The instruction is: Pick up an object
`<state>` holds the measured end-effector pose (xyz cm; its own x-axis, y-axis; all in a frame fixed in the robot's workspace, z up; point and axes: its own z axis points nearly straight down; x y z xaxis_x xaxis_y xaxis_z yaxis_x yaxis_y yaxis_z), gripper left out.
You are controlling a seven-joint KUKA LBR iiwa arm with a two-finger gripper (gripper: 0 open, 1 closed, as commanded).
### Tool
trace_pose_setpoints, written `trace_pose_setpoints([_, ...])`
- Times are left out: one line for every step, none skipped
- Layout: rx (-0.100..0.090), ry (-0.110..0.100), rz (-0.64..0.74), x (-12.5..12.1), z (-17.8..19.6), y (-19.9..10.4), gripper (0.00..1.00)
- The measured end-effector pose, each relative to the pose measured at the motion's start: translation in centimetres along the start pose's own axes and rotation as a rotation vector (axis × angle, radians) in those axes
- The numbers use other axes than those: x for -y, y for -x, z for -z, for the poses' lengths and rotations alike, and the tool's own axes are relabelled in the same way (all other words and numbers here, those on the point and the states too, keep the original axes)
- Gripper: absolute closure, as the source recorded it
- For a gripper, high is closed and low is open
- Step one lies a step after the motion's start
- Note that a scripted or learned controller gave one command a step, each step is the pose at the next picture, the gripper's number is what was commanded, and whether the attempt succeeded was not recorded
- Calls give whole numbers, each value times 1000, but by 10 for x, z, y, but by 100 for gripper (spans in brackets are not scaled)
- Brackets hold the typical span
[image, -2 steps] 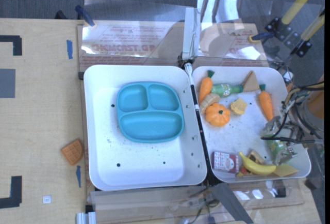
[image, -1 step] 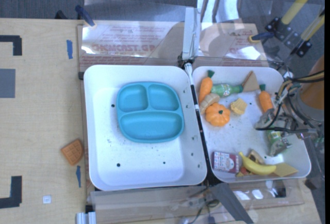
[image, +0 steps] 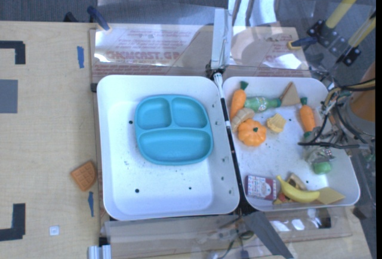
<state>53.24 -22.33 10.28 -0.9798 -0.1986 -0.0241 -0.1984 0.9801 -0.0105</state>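
Camera view: the gripper [image: 318, 149] sits low over the right side of the right bin [image: 280, 162], tangled with cables; its opening cannot be told. A small green toy [image: 322, 166] lies directly beside it, contact unclear. Also in that bin are two carrots [image: 238, 99] [image: 307, 118], a green bottle [image: 262, 104], a pumpkin [image: 252, 133], a banana [image: 296, 193] and a red carton [image: 260, 186]. The left bin [image: 119, 132] holds a blue divided plate [image: 173, 129].
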Motion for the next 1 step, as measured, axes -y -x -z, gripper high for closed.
trace_pose_setpoints([-1,2,0,-1,-1,0,0])
